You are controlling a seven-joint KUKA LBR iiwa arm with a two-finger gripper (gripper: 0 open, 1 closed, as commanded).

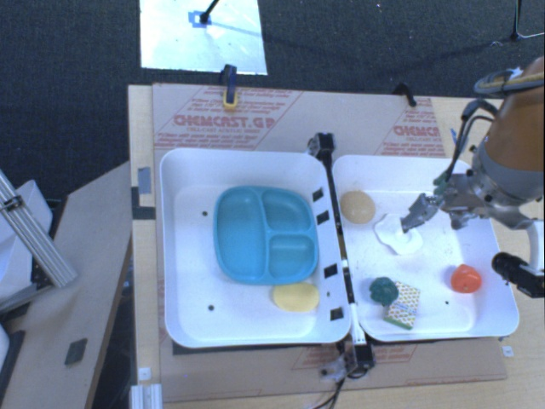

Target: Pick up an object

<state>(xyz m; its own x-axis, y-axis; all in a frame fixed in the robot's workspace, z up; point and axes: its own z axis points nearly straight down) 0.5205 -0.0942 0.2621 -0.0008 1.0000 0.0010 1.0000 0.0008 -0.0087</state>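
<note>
1. Counter point(281, 113) space is covered by a printed board, and two shallow white bins sit side by side on it, sharing a clipped divider; their raised walls keep loose things within the arm's reach.
2. Left bin point(183, 228) carries a blue sectioned tray point(262, 233), lying flat near the middle, with a yellow disc-like piece point(295, 296) just beside the tray's near edge.
3. Right bin point(490, 313) holds the small candidates: a tan round object point(358, 206) near the divider, a white flat piece point(400, 237) in the middle, a dark green lump point(383, 290) touching a patterned block point(402, 305) at the near side, and an orange object point(465, 279) apart to the right.
4. Gripper point(417, 214) reaches in slantwise from the right and sits just at the far edge of the white flat piece, which I judge to be the intended pick, as nothing else lies as close.
5. Whether it is spread or pressed together I cannot tell at this angle; nothing is visibly pinched, so the pick looks not yet made.
</note>
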